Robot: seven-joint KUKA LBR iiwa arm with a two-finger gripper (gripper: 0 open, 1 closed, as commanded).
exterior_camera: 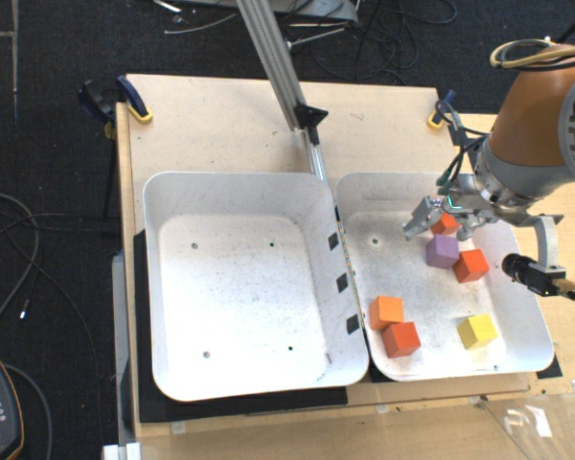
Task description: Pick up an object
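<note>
My gripper (445, 220) hangs low over the back of the right bin (383, 188), at the end of the grey arm with its orange band. A small orange block (446, 224) lies between the spread fingers (421, 221), which stand apart from it, so the gripper is open. Just in front of it sit a purple block (443, 250) and a red block (471, 265). Nearer the bin's front lie an orange block (386, 310), another red block (402, 338) and a yellow block (477, 331).
The left bin (230, 286) stands beside the right one, sharing a raised divider with black clips (343, 281). A slanted metal strut (273, 56) reaches down to the bins' back edge. Clamps (134, 99) grip the bench's far corners.
</note>
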